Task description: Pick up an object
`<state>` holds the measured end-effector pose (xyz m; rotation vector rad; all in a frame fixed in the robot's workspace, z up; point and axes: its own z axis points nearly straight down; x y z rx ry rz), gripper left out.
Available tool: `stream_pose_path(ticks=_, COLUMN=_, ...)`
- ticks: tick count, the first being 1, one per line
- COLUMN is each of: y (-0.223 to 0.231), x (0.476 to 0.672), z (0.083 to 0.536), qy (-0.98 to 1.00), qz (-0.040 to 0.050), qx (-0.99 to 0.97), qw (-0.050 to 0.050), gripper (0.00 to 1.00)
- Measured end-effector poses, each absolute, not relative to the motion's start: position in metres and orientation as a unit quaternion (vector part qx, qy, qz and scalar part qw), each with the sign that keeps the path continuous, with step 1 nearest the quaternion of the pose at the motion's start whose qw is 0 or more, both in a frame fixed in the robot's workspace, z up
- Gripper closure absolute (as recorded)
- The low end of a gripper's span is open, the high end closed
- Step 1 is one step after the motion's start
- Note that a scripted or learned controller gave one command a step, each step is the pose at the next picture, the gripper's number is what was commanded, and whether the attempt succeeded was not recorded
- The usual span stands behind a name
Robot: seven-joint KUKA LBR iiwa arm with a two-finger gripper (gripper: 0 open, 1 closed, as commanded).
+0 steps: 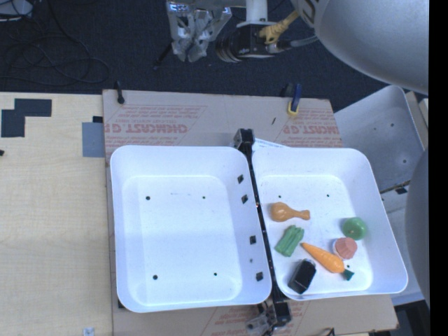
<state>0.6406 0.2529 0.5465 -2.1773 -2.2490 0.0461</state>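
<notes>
My gripper [192, 42] hangs high at the top of the view, above the far edge of the bench and well away from both bins. The right bin [378, 187] holds the objects. An orange drumstick-shaped toy [289, 213] lies near its middle, with a green ridged piece [289, 240] just below it. An orange carrot [323, 257] lies slantwise toward the front, its teal tip [348, 274] at the right end. A black block [302, 276] sits at the front left corner. A green round toy [354, 227] and a pink round one [345, 248] sit at the right.
The left bin [126, 187] stands beside the right one, with a black divider strip [252, 208] between them. Both rest on a cardboard sheet [210, 121]. A yellow clamp [294, 105] sits at the sheet's far edge. The grey arm [371, 26] crosses the top right.
</notes>
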Motion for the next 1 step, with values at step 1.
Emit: stream_pose_path(ticks=1, y=0.2549, x=0.6402, z=0.5556, qy=-0.720, qz=0.0155, qx=-0.694, qw=0.006, gripper=1.00)
